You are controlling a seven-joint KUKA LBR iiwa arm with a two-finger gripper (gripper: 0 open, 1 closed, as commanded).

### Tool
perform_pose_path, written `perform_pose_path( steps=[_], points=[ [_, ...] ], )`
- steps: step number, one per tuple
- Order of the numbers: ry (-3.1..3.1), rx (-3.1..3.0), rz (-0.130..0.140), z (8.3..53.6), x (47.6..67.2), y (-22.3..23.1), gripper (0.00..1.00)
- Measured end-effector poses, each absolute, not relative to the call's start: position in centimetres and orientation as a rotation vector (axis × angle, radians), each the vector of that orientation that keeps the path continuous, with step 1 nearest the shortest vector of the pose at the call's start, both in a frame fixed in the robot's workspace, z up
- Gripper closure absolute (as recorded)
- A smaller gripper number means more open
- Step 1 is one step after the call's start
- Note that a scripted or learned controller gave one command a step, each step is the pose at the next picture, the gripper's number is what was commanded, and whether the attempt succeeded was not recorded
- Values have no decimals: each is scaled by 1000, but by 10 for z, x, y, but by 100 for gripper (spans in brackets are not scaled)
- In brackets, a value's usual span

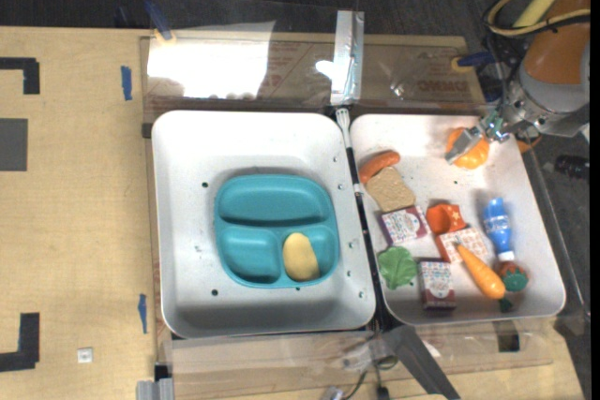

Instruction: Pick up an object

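My gripper (pixel 494 128) hangs over the far right corner of the right bin (pixel 542 201), below the orange wrist band. Directly at its tip, on its left side, is a small orange piece (pixel 467 148); whether it is gripped or just touching is unclear. Further objects in this bin: a red sausage (pixel 379 163), a bread slice (pixel 389 190), a blue bottle (pixel 497 226), a carrot (pixel 480 273), a green leafy piece (pixel 397 267) and small printed cartons (pixel 403 225).
The left bin (pixel 178 220) holds a teal divided tray (pixel 272 206) with a yellow potato-like item (pixel 300 256) in its lower right compartment. A metal divider (pixel 347 61) and clear sheet stand behind the bins. Yellow and black cables (pixel 534 0) loop at top right.
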State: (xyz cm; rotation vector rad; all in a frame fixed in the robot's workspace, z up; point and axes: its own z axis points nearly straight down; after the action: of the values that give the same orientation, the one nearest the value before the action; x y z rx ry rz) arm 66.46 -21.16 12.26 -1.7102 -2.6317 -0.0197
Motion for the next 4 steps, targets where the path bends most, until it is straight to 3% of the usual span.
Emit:
perform_pose_path(
  steps=[1,2,3,4],
  points=[
    [-2636,-1713,-23,134,666,-212,100],
    [-2840,-1364,-3,195,666,-172,100],
    [-2909,-1215,-1,248,642,-199,100],
    [-3032,-833,-2,234,657,-121,100]
  ],
)
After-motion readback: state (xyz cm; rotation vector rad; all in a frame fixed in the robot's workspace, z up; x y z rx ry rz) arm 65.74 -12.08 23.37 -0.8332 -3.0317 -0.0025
